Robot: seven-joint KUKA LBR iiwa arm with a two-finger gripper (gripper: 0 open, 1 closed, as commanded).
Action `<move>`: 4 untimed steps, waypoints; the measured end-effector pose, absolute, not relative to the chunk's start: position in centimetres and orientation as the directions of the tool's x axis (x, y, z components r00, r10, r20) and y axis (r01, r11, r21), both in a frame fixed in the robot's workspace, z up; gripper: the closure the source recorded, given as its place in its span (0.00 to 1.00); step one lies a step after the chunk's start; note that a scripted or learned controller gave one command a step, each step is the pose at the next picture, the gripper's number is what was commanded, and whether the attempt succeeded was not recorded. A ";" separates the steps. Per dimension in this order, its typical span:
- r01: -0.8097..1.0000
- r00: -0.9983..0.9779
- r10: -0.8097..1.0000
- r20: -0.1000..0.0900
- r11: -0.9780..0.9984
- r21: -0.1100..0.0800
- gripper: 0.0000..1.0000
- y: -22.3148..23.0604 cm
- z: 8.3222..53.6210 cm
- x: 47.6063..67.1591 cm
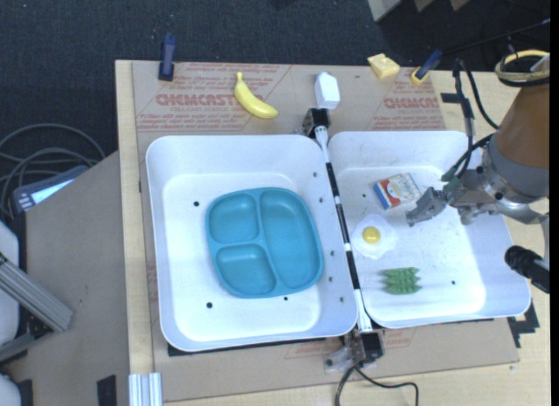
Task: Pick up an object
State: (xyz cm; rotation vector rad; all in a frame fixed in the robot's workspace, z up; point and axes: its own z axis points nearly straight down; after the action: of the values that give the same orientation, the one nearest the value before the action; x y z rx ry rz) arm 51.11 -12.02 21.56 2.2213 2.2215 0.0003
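Note:
In the right bin (454, 295) lie three small objects: a red, white and blue carton (396, 190) near the back, a fried egg toy (371, 238) at the left side, and a green pea pod (402, 281) toward the front. My gripper (426, 206) hovers just right of the carton and above the egg, its dark fingers pointing left and down. Nothing shows between the fingers. The grey arm with its orange band (528, 134) reaches in from the right.
The left bin (175, 177) holds a blue divided plate (262, 242). Behind the bins on the cardboard lie a banana (252, 99), a white block (327, 90), a yellow piece (383, 66) and a blue clip (167, 55). Cables run along the right side.

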 end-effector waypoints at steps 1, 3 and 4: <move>1.000 0.001 1.000 0.001 -0.001 -0.002 0.00 -9.9 13.1 48.3; 1.000 0.002 1.000 0.001 -0.002 0.000 1.00 -10.7 9.9 47.9; 1.000 0.002 1.000 0.001 -0.002 -0.001 0.00 -10.7 9.9 47.9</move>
State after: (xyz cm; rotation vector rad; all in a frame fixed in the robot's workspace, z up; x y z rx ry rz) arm 47.88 -10.66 9.86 2.2242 2.2199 0.0001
